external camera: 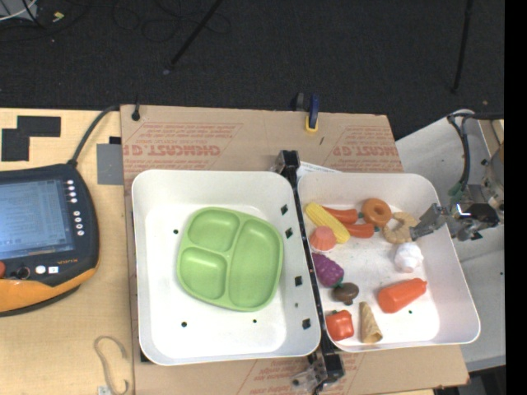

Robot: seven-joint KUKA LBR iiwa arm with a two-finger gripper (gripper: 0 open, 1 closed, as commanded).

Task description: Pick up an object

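The worktop (206, 138) carries two white bins. The empty-handed approach is judged to be in hand: the end effector (445, 218) is seen at the right bin's (461, 303) far right rim, nothing gripped; whether it is apart or together cannot be told. Far to its left lies a green tray (230, 257). Below-left lies a carrot (402, 295); just beside it, a white ball (408, 257). Next, descent over one item is called for.
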